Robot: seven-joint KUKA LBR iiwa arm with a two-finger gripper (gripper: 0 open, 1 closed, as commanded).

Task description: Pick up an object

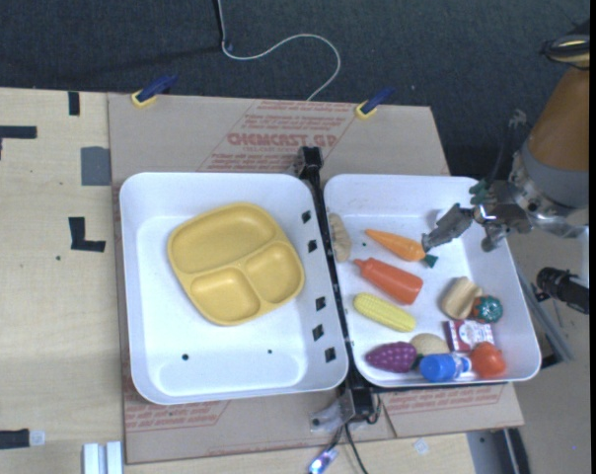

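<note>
Pincer: my pincer is hanging over the right bin's far right part, fingers spreading apart, one dark finger pointing toward the carrot, pinching nothing
Arm: my grey arm with its orange band is reaching in from the right edge
Right bin: white, shallow, sitting on the tabletop and holding the toy foods
Carrot: orange, lying just beside my lower finger, green end toward it
Orange-red sausage-shaped piece: lying near the bin's middle, below the carrot
Corn cob: yellow, lying below the orange-red piece
Purple grapes: resting by the near wall
Blue item: touching the grapes' right side
Red items: crowding the near right corner
Tan piece: lying beside a small teal ball
Left bin: white, adjoining the right bin
Yellow divided plate: lying in the left bin, three compartments showing
Tabletop: pale wood with cardboard under both bins
</note>
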